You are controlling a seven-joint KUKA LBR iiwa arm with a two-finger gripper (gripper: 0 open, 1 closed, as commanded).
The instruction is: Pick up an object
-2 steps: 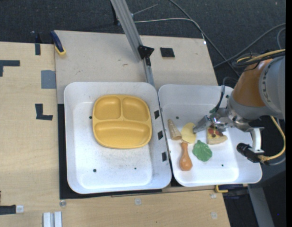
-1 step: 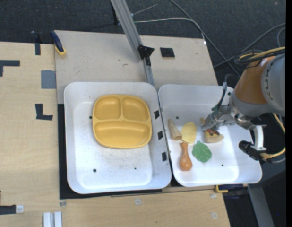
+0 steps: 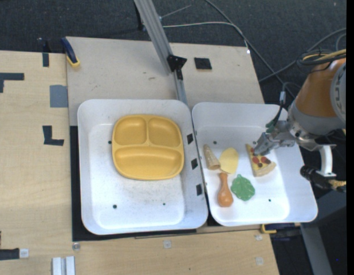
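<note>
In the right bin [image 3: 280,208] lie several toy foods. A pizza slice [image 3: 262,165] sits toward the right, a yellow piece [image 3: 229,160] and a tan piece [image 3: 211,157] lie near the middle, and an orange drumstick-like piece [image 3: 224,192] lies beside a green leafy piece [image 3: 243,187]. My gripper [image 3: 261,148] reaches in from the right and hangs right over the upper edge of the pizza slice. Its tips sit at or just above the slice, and I see nothing lifted between them.
The left bin [image 3: 97,211] holds a yellow divided plate [image 3: 148,146]. A metal pole [image 3: 160,39] rises at the back between the bins. Cables run across the dark floor behind the bench. The arm's orange band [image 3: 314,93] stands at the right edge.
</note>
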